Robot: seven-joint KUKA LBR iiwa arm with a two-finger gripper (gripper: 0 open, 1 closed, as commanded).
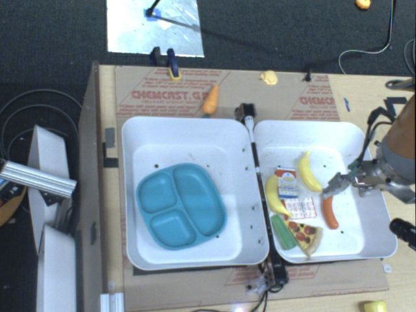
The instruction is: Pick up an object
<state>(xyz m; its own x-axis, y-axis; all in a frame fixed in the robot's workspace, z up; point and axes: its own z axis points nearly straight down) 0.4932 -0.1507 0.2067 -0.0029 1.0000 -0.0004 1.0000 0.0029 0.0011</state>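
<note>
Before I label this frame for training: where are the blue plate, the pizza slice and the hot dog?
blue plate (pixel 181 205), camera view, central divider.
pizza slice (pixel 307 235), camera view, topping.
hot dog (pixel 329 212), camera view, middle.

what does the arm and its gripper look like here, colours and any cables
The arm is grey with an orange-brown band above the wrist. A dark cable loops along its upper side. At its end sits a compact grey metal gripper with dark, slim fingers and a small greenish spot near the wrist.

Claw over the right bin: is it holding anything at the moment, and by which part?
Nothing is held. The claw hovers above the right bin, near the red sausage and a banana, with no object between its fingers.
</note>
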